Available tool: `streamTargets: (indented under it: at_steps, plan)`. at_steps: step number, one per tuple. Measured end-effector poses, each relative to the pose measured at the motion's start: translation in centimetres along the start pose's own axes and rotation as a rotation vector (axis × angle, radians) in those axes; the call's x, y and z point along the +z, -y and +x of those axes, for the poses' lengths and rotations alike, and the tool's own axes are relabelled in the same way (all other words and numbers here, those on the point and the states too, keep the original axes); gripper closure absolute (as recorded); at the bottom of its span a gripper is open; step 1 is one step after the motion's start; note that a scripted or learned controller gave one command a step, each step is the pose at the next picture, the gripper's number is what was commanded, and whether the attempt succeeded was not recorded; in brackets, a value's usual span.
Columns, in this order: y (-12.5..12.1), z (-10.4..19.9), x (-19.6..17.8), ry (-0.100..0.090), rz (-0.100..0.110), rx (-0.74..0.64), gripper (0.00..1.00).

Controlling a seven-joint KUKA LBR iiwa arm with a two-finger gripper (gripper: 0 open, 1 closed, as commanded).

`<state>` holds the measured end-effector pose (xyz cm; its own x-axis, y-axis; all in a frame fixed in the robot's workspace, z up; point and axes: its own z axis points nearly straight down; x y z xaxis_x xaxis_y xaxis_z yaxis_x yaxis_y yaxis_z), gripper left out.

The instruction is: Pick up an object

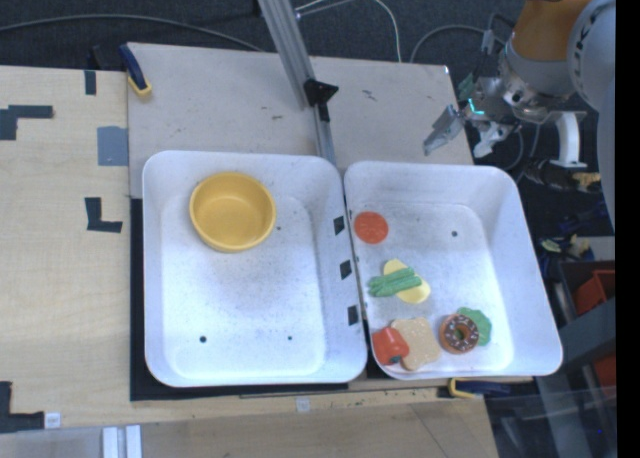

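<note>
My gripper [462,136] hangs above the far right corner of the right bin [500,246], fingers spread apart with nothing between them. Well below it in that bin lie a round orange-red piece [371,227], a yellow and green toy food piece [399,283], a tan bread-like piece [419,342] with a red piece [389,344] against it, and a brown donut [460,333] on a green piece [479,326]. The gripper is apart from all of them.
The left bin [240,326] holds a yellow bowl [232,210] near its far left. A grey metal pole [290,36] rises from the bench behind the bins. Cables trail along the back and right side near the arm.
</note>
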<state>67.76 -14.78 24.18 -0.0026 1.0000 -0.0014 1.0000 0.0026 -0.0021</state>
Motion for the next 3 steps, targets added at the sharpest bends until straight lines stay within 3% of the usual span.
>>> streamTargets:
  at_steps: [1, 3]
  plan:
    - [-0.1, 0.0, 6.5, -0.001, 0.006, 0.001, 0.00]
    - [0.2, -0.2, 15.1, 0.001, 0.012, 0.003, 0.00]
